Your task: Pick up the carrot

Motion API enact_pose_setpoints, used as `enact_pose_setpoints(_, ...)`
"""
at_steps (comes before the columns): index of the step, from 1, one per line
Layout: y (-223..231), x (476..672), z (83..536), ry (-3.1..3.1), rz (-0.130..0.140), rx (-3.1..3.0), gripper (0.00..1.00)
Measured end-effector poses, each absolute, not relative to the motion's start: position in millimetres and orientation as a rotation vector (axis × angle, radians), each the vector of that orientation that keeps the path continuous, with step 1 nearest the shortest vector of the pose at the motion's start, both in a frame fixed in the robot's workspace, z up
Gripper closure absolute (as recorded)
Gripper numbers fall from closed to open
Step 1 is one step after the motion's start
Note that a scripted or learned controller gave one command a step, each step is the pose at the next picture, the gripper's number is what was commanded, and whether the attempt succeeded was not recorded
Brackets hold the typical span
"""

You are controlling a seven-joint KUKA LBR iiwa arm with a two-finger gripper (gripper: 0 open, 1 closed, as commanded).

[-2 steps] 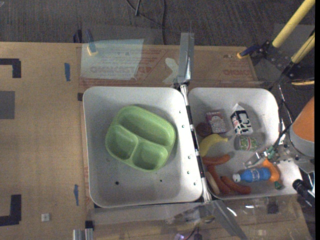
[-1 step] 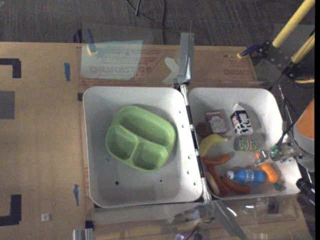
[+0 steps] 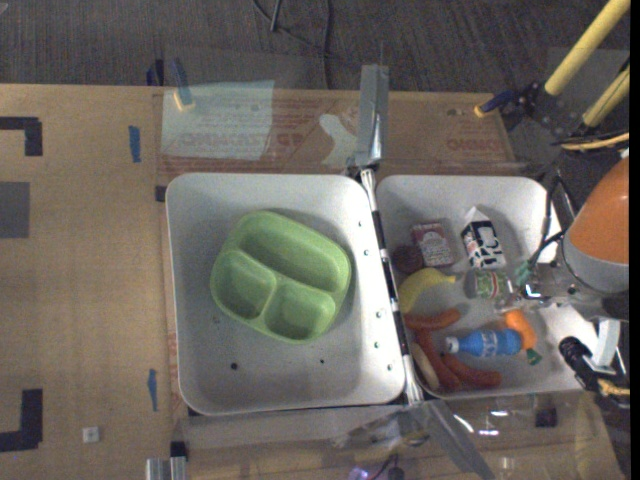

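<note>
The carrot (image 3: 520, 326) is a small orange piece with a green tip, lying in the right bin (image 3: 400, 200) near its right front, just right of a blue bottle (image 3: 487, 345). My gripper (image 3: 517, 288) reaches in from the right under the orange-banded wrist (image 3: 608, 223). It hovers just behind the carrot, close above it. Nothing is visibly held.
In the right bin lie red sausages (image 3: 455, 363), a yellow fruit (image 3: 428, 288), a small reddish box (image 3: 433, 242) and a milk carton (image 3: 483, 240). A green divided plate (image 3: 281, 276) lies in the left bin (image 3: 190, 318). A metal divider runs between the bins.
</note>
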State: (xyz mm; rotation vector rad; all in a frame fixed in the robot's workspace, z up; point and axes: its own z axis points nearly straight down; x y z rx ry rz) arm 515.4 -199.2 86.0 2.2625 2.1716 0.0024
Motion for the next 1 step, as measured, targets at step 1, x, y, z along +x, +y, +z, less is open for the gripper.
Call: enact_pose_setpoints(1,-157.2,480.0,176.9,2.162,0.0,2.279,1.0)
